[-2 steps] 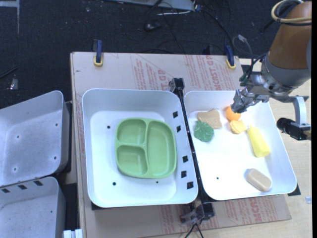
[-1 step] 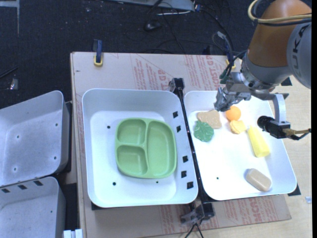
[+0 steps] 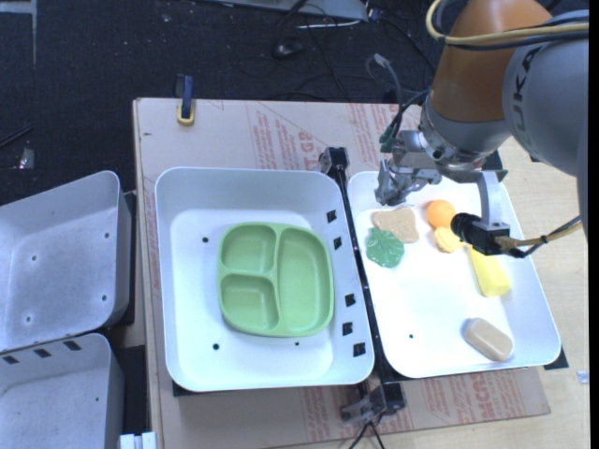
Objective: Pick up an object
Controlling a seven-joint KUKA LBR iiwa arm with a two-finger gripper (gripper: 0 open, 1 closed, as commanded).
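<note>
My gripper (image 3: 393, 191) hangs over the far left part of the right bin (image 3: 440, 330), just above a tan bread-like piece (image 3: 397, 224). Nothing shows between its fingers. A green leafy toy (image 3: 384, 248) lies just in front of the tan piece. An orange ball (image 3: 440, 213) and a small yellow piece (image 3: 446, 240) sit to the gripper's right. A long yellow block (image 3: 490, 273) lies nearer the right wall, and a beige oval (image 3: 488, 338) rests by the front right corner.
The left bin (image 3: 187, 344) holds a green divided plate (image 3: 276, 280). A black divider strip (image 3: 351, 251) runs between the bins. A grey tray (image 3: 56, 251) lies off the bench to the left. A yellow clamp (image 3: 186, 110) sits at the bench's far edge.
</note>
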